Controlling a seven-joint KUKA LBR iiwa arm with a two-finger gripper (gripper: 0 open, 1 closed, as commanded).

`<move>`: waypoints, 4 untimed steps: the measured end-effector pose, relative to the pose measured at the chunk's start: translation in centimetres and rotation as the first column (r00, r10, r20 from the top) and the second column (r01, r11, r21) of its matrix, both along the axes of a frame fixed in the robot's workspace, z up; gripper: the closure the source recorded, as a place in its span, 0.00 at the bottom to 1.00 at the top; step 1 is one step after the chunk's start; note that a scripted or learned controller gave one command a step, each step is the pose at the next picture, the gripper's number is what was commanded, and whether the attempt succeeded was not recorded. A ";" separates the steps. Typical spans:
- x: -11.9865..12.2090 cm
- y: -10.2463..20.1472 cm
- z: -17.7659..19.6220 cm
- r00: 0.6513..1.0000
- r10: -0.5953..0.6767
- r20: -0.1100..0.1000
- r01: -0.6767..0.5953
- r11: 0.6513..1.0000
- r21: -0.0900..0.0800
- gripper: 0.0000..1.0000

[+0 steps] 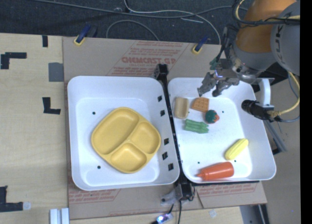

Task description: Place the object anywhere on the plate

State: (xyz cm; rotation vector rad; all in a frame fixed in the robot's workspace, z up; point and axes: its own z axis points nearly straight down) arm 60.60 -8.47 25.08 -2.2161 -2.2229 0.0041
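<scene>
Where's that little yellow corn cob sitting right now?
The corn cob lies in the right bin, toward its lower right part, just above the orange-red carrot-like piece and well away from the yellow plate in the left bin.

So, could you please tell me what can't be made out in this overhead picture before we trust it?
- End effector, camera view: small and dark over the right bin; open or shut cannot be told.
- Arm: cut off by the top and right edges.
- Small round toy: too small to identify.
- Tan item beside the divider: blurred, its kind unclear.
- Yellow plate: compartment depth unreadable from above.
</scene>
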 end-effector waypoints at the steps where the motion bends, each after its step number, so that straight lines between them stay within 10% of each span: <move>1: -1.8 4.0 -1.1 1.000 0.001 0.000 -0.001 1.000 0.000 1.00; 4: -8.0 19.3 -3.2 1.000 0.003 0.000 -0.003 1.000 0.000 1.00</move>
